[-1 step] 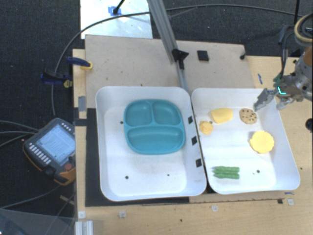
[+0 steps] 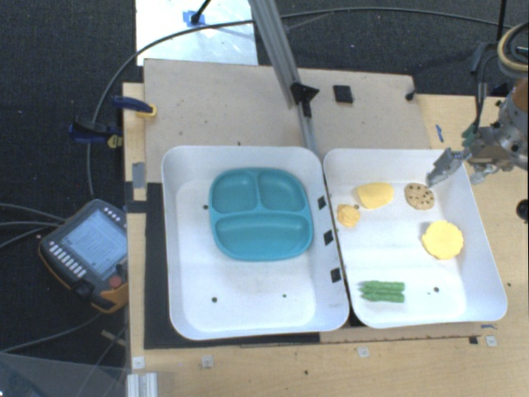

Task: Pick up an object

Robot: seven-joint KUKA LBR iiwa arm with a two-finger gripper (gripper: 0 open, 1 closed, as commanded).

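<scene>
The right bin (image 2: 491,281) holds several food items. A chocolate-chip cookie (image 2: 420,196) lies near its far edge, with a yellow lump (image 2: 375,194) to its left and a smaller yellow piece (image 2: 349,216) by the bin's left wall. A round yellow disc (image 2: 443,240) sits mid-right, and a bunch of green beans (image 2: 383,291) lies near the front. My gripper (image 2: 440,170) hangs over the bin's far right corner, just above and to the right of the cookie, apart from it. Nothing shows in its grasp.
The left bin (image 2: 175,255) carries a teal divided plate (image 2: 261,214). A slanted metal pole (image 2: 281,48) rises behind the bins. A teach pendant (image 2: 87,251) and cables lie off the bench to the left, with clamps (image 2: 132,106) at the board's far left corner.
</scene>
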